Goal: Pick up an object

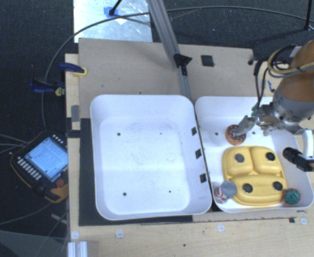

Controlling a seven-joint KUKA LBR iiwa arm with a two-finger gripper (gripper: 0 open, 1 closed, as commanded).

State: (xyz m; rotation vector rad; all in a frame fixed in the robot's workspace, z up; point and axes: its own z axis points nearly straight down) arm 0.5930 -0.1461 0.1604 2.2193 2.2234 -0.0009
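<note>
Left bin (pixel 100 159): your spare container, nothing for this pick; it sits flush against its neighbour.
Right bin (pixel 213 108): every candidate lies here, crowded toward its near half.
Grey-and-red piece (pixel 224 190): wedged in the near-left corner against the yellow tray, awkward to reach.
Brown round object (pixel 235 134): alone on bare floor beyond the tray, so probably your target.
Yellow tray (pixel 253 175): too broad for an easy pinch.
End effector (pixel 247 125): tilted low, tip just beside the brown object; you cannot tell its spread, and no grasp shows.
Green ball (pixel 292 197): tucked in the near-right corner.

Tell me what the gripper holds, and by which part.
Cannot be told: the gripper sits just above the small brown round object in the right bin.
</note>
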